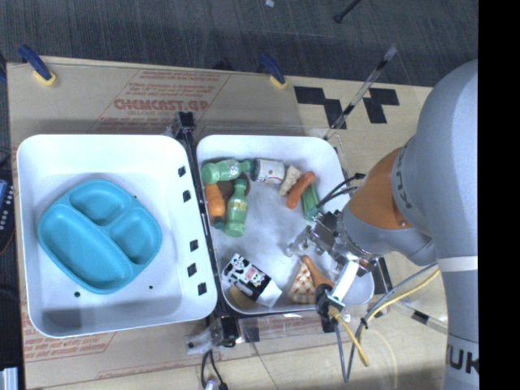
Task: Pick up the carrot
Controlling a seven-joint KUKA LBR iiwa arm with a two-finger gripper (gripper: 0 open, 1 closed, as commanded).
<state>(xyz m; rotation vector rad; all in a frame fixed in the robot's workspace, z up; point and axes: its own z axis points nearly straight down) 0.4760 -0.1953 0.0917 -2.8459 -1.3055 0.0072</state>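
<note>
- Carrot (299, 189): small orange piece lying at a slant in the upper right part of the right bin (268, 146), stub end toward the far rim. Not lifted.
- Neighbours: a green piece (309, 203) touches its right side; a pale food item (290, 180) lies just at its upper left. A second orange item (214, 202) sits by the bin's left wall beside green bottles (235, 210); it could be mistaken for the target.
- Hand (313, 242): low over the right bin's lower right area, near the carrot but not on it. Whether its grip is wide or narrow cannot be told; nothing is seen held.
- Step in hand, judged: approach. Still to do: align, descend, close, lift.
- To do it well: shift toward the far rim, straddle the carrot across its narrow width, keep clear of the green piece and bin wall.
- Left bin (97, 149) holds a blue divided plate (99, 232); irrelevant to this step.
- Counter (154, 96): cardboard-covered, clamped at the far edge.
</note>
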